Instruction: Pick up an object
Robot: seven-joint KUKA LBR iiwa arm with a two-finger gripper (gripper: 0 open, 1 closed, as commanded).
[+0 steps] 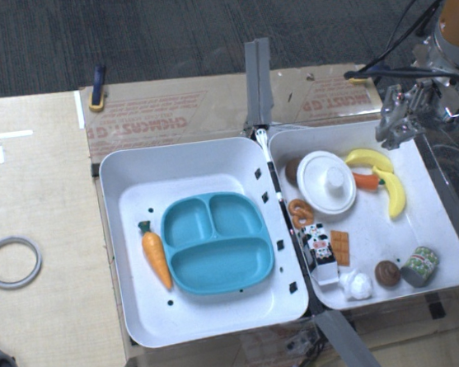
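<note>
From my station, the far left of the frame shows a grey tape ring [12, 262] lying on the bench, well apart from the bins. The left bin [138, 314] holds a carrot [156, 258] lying just beside the left edge of a blue divided plate [218, 242]. Across the divider, the right bin [448, 272] is crowded: a pretzel [300, 211] and a milk carton [318, 248] sit along its left wall, a white lidded bowl [326, 181] is near the top, and a banana [385, 178] curves to the right of it with a small orange piece [366, 181] between them. Along the bottom edge I see a white ball [358, 285], a brown ball [387, 273] and a green can [421, 265] on its side. At the upper right, the arm [452, 35] reaches in, and its gripper [400, 120] hangs over the right bin's top right corner, just above the banana. I cannot tell how its jaws stand, and nothing visible sits in them.
</note>
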